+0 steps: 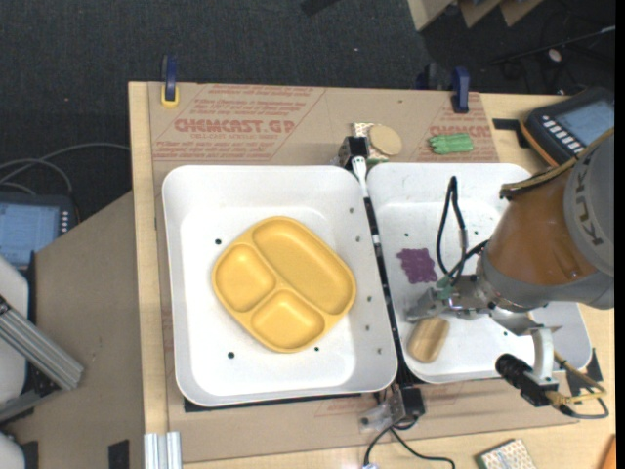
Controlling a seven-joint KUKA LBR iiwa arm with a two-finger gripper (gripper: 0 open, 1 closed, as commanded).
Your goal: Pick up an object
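The pincer [427, 308] is positioned low inside the right bin [391, 203], near that bin's front left corner. Its metal fingers [418, 311] are seen pointing toward the divider between the two bins. Whether the fingers are spread or closed cannot be told from this view, and nothing is visibly gripped between them.

A tan, bread-like object [427, 340] is located directly below the fingertips, lying on the bin floor close to the front wall. Whether it is touched by the pincer cannot be told. A small purple object [417, 264] is located just behind the pincer, flat on the floor of the same bin and apart from the tan item.

The arm [547, 242] is extended in from the right, with its orange band above the wrist and a black cable [447, 225] looped over the bin.

In the left bin [186, 262], a yellow three-compartment tray [283, 282] is set near the centre, turned at an angle to the walls.

Both bins are carried on the worktop [244, 125], on a printed cardboard sheet. A green object [451, 144] is placed on that sheet behind the right bin.
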